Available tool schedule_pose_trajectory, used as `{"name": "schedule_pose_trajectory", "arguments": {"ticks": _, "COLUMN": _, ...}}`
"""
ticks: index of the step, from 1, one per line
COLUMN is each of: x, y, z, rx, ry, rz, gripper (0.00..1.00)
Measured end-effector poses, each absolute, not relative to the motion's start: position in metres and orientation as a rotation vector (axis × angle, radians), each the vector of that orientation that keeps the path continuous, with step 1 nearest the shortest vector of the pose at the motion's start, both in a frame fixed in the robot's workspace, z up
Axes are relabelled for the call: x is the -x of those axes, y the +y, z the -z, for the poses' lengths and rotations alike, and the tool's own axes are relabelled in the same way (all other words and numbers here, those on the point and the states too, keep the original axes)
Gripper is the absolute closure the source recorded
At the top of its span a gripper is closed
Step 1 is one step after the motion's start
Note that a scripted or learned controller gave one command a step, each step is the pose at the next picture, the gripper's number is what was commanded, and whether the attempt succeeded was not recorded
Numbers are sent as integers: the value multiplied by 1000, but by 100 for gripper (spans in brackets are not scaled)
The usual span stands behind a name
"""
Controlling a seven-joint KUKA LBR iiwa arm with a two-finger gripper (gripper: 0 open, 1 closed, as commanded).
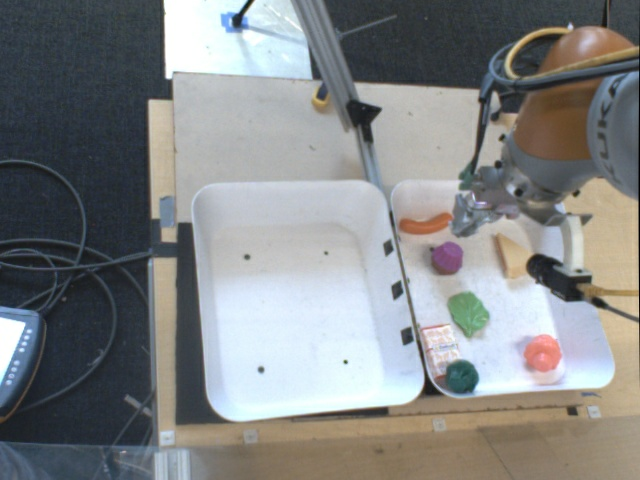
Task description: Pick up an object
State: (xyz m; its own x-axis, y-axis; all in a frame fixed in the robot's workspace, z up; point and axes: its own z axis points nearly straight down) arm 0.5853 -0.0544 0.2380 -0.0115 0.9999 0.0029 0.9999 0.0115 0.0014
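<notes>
The right bin [590, 363] holds several small objects: an orange sausage-shaped piece [424, 225] at the back left, a purple ball [447, 258], a tan wedge [511, 255], a green lump [468, 313], a red-and-white packet [440, 346], a dark green ball [461, 375] and an orange-red round thing [542, 354]. My gripper [473, 216] hangs over the back of this bin, just right of the orange sausage and above the purple ball. Nothing shows between its fingers.
The left bin [215, 268] lies beside the right one, with a black-marked divider edge between them. A slanted metal pole [335, 58] crosses the back of the bench. Cables and a tablet [15, 353] lie on the floor at the left.
</notes>
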Motion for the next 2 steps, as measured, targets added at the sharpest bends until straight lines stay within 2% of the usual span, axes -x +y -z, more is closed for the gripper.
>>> {"name": "schedule_pose_trajectory", "arguments": {"ticks": 2, "x": -602, "y": 67, "z": -237, "rx": 2208, "ry": -2234, "rz": 5, "gripper": 100}}
